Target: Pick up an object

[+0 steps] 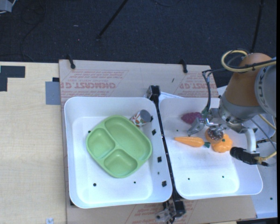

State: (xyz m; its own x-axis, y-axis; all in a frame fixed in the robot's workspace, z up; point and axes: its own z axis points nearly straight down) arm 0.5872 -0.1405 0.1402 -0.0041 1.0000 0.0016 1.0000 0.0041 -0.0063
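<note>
Bench surroundings, non-task items

Cardboard sheet [107, 80] with red print is lying under both bins; pale wooden tabletop [23, 148] is showing at left, bearing dark square markers [9, 76]; dark carpet [130, 22] is running behind

A single fixed camera looks down on the bench from above at a slant, far enough back to take in both white bins, the left bin [79, 125] and the right bin [214, 185], side by side. Dark floor lies beyond the bench's far edge, and the arm [245, 90] enters from the frame's right.
</note>
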